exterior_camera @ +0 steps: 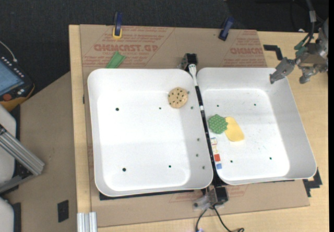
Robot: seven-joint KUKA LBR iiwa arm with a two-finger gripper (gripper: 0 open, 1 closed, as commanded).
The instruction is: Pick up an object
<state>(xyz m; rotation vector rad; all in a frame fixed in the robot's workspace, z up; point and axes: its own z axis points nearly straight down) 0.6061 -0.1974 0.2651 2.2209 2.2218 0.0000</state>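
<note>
Looking down at a slant on a bench with two shallow white bins side by side on a brown cardboard sheet; starting at the left, left bin (104, 173) holding a single round tan cookie-like disc (178, 97) with dark speckles, lying flat near the upper right corner, just beside the wall shared with the neighbour; moving right past the dark divider strip (201, 116), right bin (292, 163) holding a flat green textured piece (216, 123) and a yellow piece (235, 132), touching or overlapping, close to the left wall and a little above the middle; farther right still, at the upper right corner of that bin, gripper (292, 69) hanging above the rim, well apart from every object, fingers spread apart and clamped on nothing; nothing yet picked up, so judged to be at the approach stage. To do the step well: choose one target and commit; the green and yellow pair sits nearer the claw, yet both look thin and lie close to the wall, so likely to need a descent from straight above with fingers set clear of the wall; aim at the middle of one piece rather than the seam between them; close only once down at the bin floor; lift straight up; the cookie-like disc, likewise near a wall, probably no easier.
</note>
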